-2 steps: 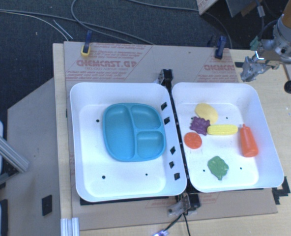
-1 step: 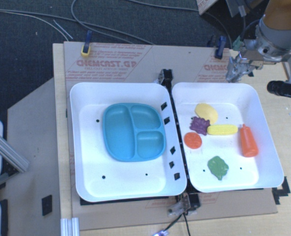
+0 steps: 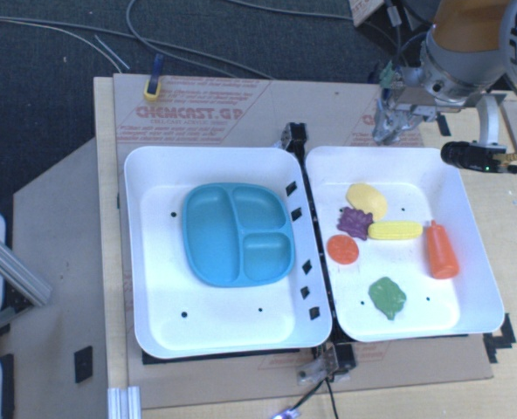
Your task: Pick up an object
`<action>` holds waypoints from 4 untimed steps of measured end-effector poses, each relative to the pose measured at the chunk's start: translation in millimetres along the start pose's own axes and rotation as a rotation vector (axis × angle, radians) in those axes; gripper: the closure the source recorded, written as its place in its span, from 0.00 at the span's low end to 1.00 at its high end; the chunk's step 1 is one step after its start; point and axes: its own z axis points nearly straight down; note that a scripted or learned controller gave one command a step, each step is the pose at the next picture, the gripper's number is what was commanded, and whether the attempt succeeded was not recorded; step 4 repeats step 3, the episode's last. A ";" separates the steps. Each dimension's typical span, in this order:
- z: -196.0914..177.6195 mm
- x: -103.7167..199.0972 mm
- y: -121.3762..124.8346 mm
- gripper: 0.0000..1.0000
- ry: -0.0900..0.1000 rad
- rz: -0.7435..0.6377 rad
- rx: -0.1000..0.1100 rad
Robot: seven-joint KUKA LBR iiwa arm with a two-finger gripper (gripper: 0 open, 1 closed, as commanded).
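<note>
The right bin (image 3: 468,312) holds a yellow lemon-like piece (image 3: 367,199), a purple grape bunch (image 3: 355,223), a yellow corn cob (image 3: 396,230), an orange round slice (image 3: 342,250), an orange-red bottle (image 3: 441,250) and a green leafy piece (image 3: 387,296). My gripper (image 3: 390,129) hangs above the bench just beyond the right bin's far rim, with nothing between its fingers. It is well clear of every object.
The left bin (image 3: 154,312) carries a blue divided plate (image 3: 238,233). A black divider with clips (image 3: 303,225) runs between the bins. Cardboard (image 3: 206,112) lies under both, with cables on the dark floor behind.
</note>
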 end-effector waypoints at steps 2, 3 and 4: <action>13.2 98.1 3.2 1.00 0.000 0.000 0.002; 19.0 144.3 7.2 1.00 -0.001 0.001 -0.002; 19.0 144.3 7.2 1.00 -0.001 0.001 -0.002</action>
